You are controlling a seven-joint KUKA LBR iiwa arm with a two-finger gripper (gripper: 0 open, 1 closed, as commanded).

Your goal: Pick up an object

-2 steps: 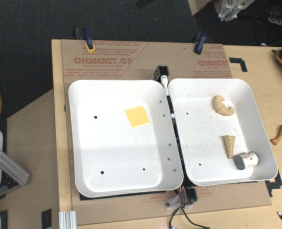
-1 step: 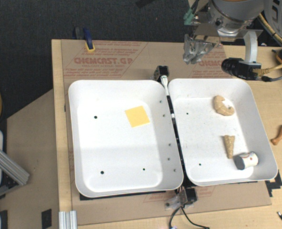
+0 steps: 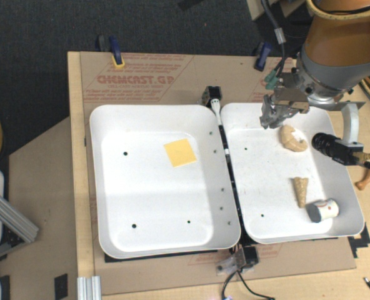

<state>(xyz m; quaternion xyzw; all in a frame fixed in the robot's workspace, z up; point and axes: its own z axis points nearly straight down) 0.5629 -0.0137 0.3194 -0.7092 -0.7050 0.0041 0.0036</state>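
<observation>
My gripper [image 3: 271, 121] hangs over the far part of the right bin [image 3: 260, 167], its fingers pointing down just left of a beige rounded lump [image 3: 294, 138]. Nothing shows between the fingers. A tan cone [image 3: 300, 190] lies lower in the same bin, and a small white and grey cylinder [image 3: 322, 210] rests near its front right corner. A yellow square tile [image 3: 180, 152] lies flat in the left bin [image 3: 110, 186].
A black ridge with clips [image 3: 225, 161] runs between the two bins. A black cylindrical fitting [image 3: 335, 147] juts in over the right bin's right rim. Blue clamps [image 3: 115, 50] hold the cardboard base at the back.
</observation>
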